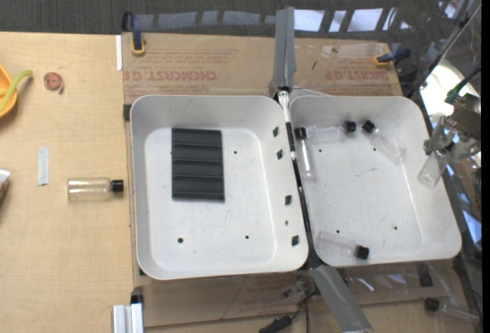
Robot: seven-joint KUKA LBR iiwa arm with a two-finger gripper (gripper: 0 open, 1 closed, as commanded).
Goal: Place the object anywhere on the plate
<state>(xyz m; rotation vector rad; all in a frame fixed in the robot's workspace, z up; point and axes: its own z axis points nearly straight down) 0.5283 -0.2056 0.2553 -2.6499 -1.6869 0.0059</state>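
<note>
Camera view: claw (pixel 442 142) at right bin (pixel 383 247) right edge, grip state unclear; vial (pixel 430 168) below; carry to plate (pixel 197 164), lower gently.

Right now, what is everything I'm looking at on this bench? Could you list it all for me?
Bins: 2, white; left bin and right bin side by side at centre.
Ridged plate: 1, black; flat in the left bin.
Clear bottles with black caps in the right bin: about 4; one along the left wall, one near the top, one top right, one at the bottom edge.
Bottle on the wood: 1, clear with black cap; lying left of the bins.
Small disc: 1, reddish; far left of the table.
Cardboard sheet: 1, brown; under the bins.
Gripper: 1, grey; at the right bin's right edge, a clear bottle at its tip.
</note>
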